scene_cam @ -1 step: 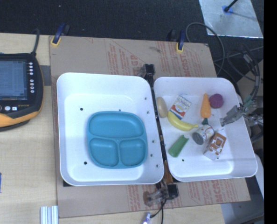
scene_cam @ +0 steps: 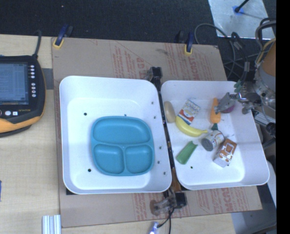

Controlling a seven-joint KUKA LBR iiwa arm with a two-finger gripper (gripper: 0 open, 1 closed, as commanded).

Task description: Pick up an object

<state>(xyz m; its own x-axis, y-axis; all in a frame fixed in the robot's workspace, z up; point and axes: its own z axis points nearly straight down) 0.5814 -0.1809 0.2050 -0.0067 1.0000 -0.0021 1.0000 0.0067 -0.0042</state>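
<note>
**Tool hangs over right bin's far edge**

The arm (scene_cam: 264, 77) reaches in from the right, its tool (scene_cam: 231, 101) low over the far right part of the right bin (scene_cam: 252, 177). The tool sits just beside an orange piece (scene_cam: 215, 112) that lies near the bin's far wall; a dark pink shape shows at the tool's tip, too small and blurred to tell what it is or whether anything is gripped, and whether the tool is open or closed cannot be told.

The other things lie scattered across the bin's middle. A banana (scene_cam: 189, 128) curves along the floor, with a small white, red and blue packet (scene_cam: 188, 111) just beyond it and a pale oval (scene_cam: 170, 112) near the bin's left wall. A green piece (scene_cam: 186, 152) lies tilted nearer the camera. A grey can (scene_cam: 211, 141) rests on its side close to the banana's end, and a brown and white carton (scene_cam: 225, 152) lies just beside the can.

The left bin (scene_cam: 74, 130) holds a blue divided plate (scene_cam: 121, 146) with three compartments, set flat in its middle. Both bins rest on a cardboard sheet (scene_cam: 130, 60) clamped to the bench (scene_cam: 23, 179). A pendant (scene_cam: 13, 94) with a lit screen lies at the bench's left edge.
</note>
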